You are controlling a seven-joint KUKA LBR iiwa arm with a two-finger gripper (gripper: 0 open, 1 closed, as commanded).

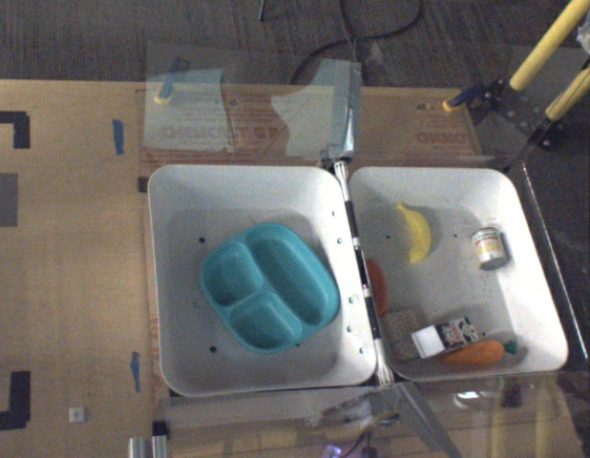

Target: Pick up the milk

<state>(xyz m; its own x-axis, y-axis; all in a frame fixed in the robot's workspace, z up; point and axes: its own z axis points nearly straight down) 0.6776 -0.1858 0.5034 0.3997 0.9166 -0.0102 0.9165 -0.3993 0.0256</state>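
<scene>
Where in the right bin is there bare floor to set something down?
In the right bin, the middle between banana, can and milk carton is bare. The near edge is crowded: carton, carrot, sponge.

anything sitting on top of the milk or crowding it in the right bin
Nothing lies on top of the milk carton. It is crowded, though: the carrot lies against its near side and a brown sponge sits right beside it on the left. The banana and the can are well clear.
</scene>
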